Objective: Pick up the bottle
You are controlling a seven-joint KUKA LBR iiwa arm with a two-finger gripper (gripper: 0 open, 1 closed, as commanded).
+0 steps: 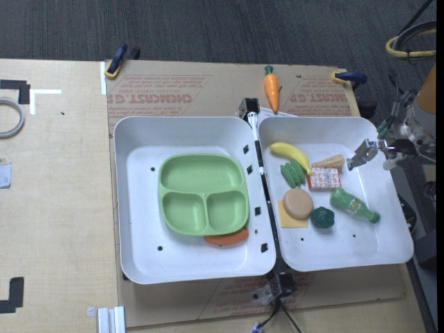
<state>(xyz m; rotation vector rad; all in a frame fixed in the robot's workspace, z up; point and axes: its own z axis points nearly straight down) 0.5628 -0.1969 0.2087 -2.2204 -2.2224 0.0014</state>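
Approach step: gripper [365, 152], fingers apparently spread and holding nothing, hovers up-right of the green bottle [354, 206]; next, descend and align over the bottle's body.

Two white bins [132, 255] are sitting on brown cardboard [159, 89] with red lettering — the left showing a pale green plate [205, 194], the right a green bottle [354, 206], yellow banana [291, 154] — an orange carrot [271, 89] lying beyond.
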